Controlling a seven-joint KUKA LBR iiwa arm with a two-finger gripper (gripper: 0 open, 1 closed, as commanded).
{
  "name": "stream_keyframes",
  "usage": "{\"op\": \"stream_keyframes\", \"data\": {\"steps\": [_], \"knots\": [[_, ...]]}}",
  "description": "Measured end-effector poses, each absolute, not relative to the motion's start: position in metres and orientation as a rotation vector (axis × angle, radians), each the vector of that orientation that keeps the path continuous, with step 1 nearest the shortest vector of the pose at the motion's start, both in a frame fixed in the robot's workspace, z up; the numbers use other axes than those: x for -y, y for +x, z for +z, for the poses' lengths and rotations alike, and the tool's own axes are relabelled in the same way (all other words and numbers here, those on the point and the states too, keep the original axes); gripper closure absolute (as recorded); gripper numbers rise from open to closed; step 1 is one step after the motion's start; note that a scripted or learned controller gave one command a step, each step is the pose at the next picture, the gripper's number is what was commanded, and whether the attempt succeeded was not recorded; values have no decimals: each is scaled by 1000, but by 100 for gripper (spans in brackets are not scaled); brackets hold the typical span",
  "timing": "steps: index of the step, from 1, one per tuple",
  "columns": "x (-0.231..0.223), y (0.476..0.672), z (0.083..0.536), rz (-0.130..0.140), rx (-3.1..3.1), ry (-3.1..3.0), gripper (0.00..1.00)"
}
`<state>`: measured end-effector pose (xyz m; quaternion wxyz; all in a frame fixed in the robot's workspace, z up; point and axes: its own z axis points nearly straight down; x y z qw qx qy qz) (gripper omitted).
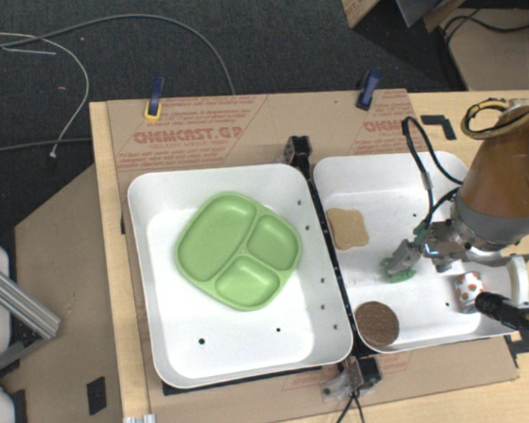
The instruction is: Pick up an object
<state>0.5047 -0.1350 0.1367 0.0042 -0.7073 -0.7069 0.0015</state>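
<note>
Cardboard sheet (241,118) covers the bench, printed with red lettering and held by two blue clamps (156,96) at the far edge. On it sit two white bins, side by side and touching along a black seam. Left bin (165,346) holds a green plate (238,250) with three compartments, lying flat near the middle. Right bin (370,177) holds the smaller items. My arm (504,182) reaches in from the right over this bin, orange band uppermost, grey wrist below. My gripper (409,258) sits low over the bin floor, right of centre, directly above a small green object (398,272); finger spacing cannot be read, and whether the object is gripped cannot be read either. Tan square (347,227) lies flat near the left wall. Brown disc (377,323) rests at the near left corner. Small red-and-white object (468,286) lies just beside my wrist, near side.
</note>
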Motion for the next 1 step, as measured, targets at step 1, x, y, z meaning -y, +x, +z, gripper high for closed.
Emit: {"op": "stream_keyframes", "data": {"steps": [1], "knots": [[134,504,84,4,2215,-2217,0]]}}
